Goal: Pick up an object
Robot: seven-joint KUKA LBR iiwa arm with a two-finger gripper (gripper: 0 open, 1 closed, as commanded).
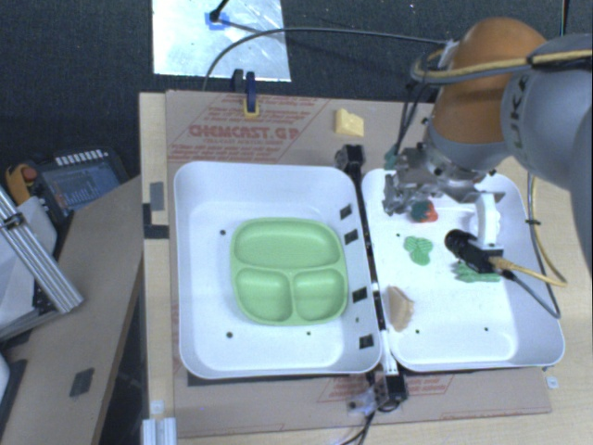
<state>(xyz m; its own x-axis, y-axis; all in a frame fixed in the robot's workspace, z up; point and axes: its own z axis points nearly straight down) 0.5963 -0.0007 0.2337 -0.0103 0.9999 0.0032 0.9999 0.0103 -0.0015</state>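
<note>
Pincer (400,202) over the right bin (463,327); I can't tell if it's apart or together.
Left bin (199,248): green plate (287,272). Right bin: tan lump (399,309), green piece (419,248), red piece (425,213) just beside the pincer, dark-green sprig (477,273) further right.

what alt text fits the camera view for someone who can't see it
The robot arm's gripper hangs low over the right bin, beside a small red object; a green piece and a tan piece lie nearby. The left bin holds a green divided plate.
</note>
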